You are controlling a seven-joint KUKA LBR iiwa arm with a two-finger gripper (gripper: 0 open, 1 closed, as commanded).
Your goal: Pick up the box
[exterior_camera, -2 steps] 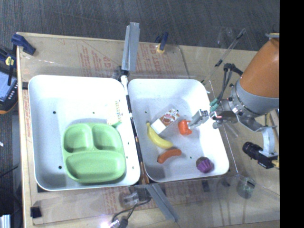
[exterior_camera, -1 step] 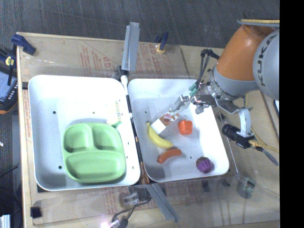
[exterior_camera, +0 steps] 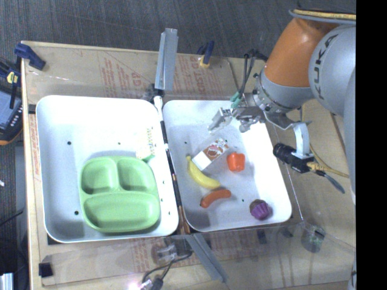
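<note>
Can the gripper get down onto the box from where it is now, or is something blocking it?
Probably yes. The gripper hangs over the right bin, just up-right of the box. The banana touches the box's lower-left end; its top looks uncovered.

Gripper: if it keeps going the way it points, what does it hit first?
The gripper points down-left into the right white bin. Probably bare bin floor first, with the small brown-and-white box just beyond; depth is unclear from this slanted view.

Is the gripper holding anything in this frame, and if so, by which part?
Nothing is held. The gripper hovers over the right bin, while the box lies on the bin floor below it, apart from it, beside the banana.
</note>
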